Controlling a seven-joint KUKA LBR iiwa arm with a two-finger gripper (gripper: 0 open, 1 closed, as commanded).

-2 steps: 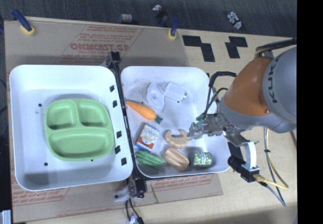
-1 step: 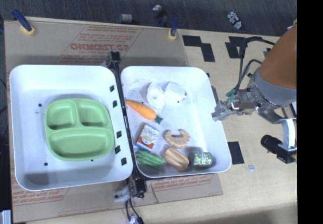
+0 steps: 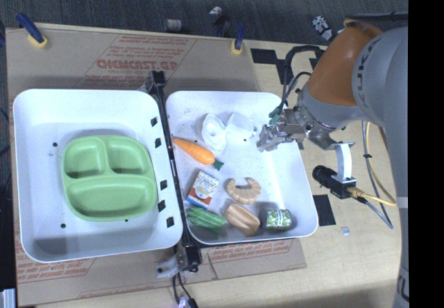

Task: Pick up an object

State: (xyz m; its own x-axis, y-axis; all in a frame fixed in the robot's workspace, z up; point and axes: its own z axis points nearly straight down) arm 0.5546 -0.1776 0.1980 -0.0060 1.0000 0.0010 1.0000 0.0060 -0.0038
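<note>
Hovering over right bin's (image 3: pixel 291 192) upper right edge, gripper (image 3: pixel 272 137) near crumpled white cup (image 3: pixel 215 130); finger state impossible to tell; carrot (image 3: pixel 194 151) lying apart.

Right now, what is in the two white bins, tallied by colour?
Green: 3, a sectioned plastic plate in the left bin, a leafy vegetable and a small labelled can
Orange: 1, a carrot
Tan: 2, a curved croissant and a bread roll
White: 1, a crumpled cup-like item
Mixed print: 1, a small carton
Total: 8
</note>
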